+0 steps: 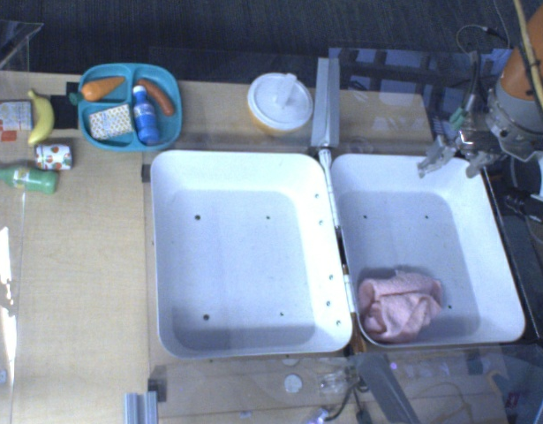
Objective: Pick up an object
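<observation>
A crumpled pink cloth (398, 304) lies in the right bin (483, 237), against its near wall and left of centre. My gripper (450, 162) hangs over the far right corner of that bin, well away from the cloth. Its two fingers (429, 163) are spread apart, open, with nothing between them. The grey wrist with its orange band (518, 76) reaches in from the upper right.
The left bin (165, 237) stands next to the right one. Beyond the bins are a white lidded bowl (280, 102) and a blue tray of toy food (130, 106). A banana (40, 116), a can and a green bottle lie at the far left.
</observation>
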Controlling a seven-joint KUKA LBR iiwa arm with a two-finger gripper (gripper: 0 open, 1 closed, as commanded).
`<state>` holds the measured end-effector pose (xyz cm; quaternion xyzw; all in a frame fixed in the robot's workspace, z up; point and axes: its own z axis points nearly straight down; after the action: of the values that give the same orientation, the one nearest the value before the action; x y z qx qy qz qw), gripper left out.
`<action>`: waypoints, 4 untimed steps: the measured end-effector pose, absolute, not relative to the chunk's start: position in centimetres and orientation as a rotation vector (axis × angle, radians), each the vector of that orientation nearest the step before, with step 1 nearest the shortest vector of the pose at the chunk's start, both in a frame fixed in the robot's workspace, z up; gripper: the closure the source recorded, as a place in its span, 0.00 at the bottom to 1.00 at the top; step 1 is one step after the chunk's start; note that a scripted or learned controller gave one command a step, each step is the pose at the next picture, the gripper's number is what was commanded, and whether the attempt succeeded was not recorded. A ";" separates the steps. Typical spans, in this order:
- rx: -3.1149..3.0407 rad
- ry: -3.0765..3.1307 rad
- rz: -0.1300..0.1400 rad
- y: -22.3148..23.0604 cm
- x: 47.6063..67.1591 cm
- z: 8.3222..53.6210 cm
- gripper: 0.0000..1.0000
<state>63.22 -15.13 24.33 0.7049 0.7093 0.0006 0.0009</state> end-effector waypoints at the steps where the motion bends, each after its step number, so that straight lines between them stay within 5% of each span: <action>1: 2.251 2.194 -0.001 -9.0 53.4 13.9 0.00; 2: 2.168 2.255 0.018 -9.1 49.6 9.1 0.00; 3: 2.120 2.301 0.013 -11.1 58.1 8.9 0.00; 4: 1.836 2.533 0.006 -17.2 52.3 9.0 0.00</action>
<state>52.30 -17.17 8.96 0.5869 0.8096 0.0021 0.0066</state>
